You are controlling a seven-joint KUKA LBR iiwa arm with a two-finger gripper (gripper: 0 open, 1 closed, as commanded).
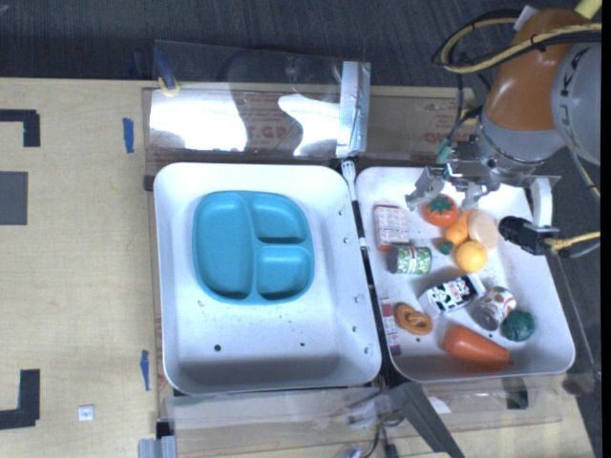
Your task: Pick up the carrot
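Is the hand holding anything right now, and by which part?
Nothing is held. The hand hangs open above the tomato; the carrot lies untouched at the right bin's near edge.

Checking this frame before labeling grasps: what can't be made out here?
- Pincer: over the right bin's far end in the camera view; too small and blurred to tell open or shut.
- Tomato: just under the pincer; contact cannot be judged.
- Carrot: near edge of the bin, in full view, lying apart from the pincer.
- Small packets and cans: labels too blurred to read.
- Arm: cut off by the top edge.
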